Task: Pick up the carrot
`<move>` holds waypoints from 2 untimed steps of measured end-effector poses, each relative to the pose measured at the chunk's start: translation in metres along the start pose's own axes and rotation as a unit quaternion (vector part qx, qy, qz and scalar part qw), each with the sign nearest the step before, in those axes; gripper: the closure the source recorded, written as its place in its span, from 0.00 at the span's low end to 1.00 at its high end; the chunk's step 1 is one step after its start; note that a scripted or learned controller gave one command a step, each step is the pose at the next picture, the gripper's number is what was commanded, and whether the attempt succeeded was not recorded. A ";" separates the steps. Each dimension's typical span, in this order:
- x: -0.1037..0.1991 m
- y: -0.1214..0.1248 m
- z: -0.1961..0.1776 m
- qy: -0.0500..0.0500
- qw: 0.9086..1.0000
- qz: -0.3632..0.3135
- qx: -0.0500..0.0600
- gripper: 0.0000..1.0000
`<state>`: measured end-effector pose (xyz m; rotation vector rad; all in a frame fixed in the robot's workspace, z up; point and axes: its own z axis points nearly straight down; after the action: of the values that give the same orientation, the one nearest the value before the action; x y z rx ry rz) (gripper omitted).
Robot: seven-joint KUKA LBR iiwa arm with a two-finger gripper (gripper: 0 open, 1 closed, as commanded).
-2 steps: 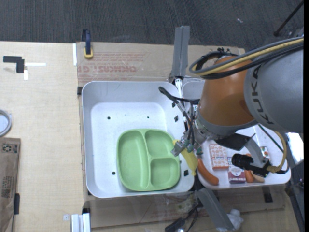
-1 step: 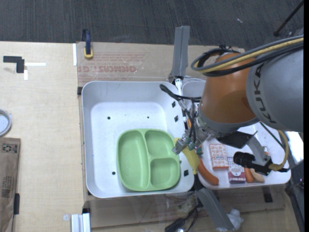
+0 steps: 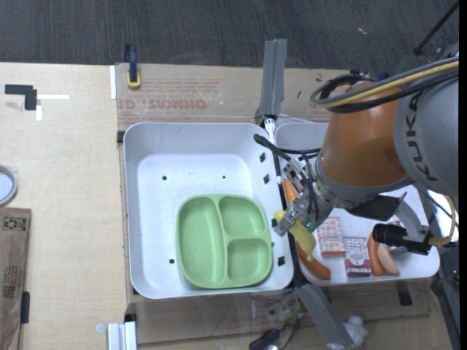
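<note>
Your gripper sits low over the left edge of the right bin, and I cannot tell from this angle how it is set. Judging by where it hangs, it is lined up on the carrot, the thin orange piece lying along that same left edge, partly tucked under the wrist. Nothing shows the carrot lifted or held yet.

Take the right bin as your landmark and work down by size. The grey and orange arm covers most of the bin's middle and back, so much of what lies there is hidden from you. To the bin's left stands the left bin, and inside it a green plate with 3 compartments, well apart from the carrot. In the right bin's front half you have 2 small printed boxes side by side, a sausage-like orange piece to their right, and another orange piece near the front left corner. A yellow piece lies just below the gripper, close to the carrot.

Watch that crowding: the yellow piece and the bin wall both sit near the carrot, so a grab here could catch the wrong thing.
</note>
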<state>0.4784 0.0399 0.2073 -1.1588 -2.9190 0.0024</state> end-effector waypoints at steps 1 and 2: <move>-0.032 0.003 -0.002 -0.001 0.971 -0.240 -0.001 1.00; -0.009 0.021 0.016 0.000 0.909 -0.418 -0.001 1.00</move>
<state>0.4997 0.0493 0.1912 0.1660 -3.1367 -0.0011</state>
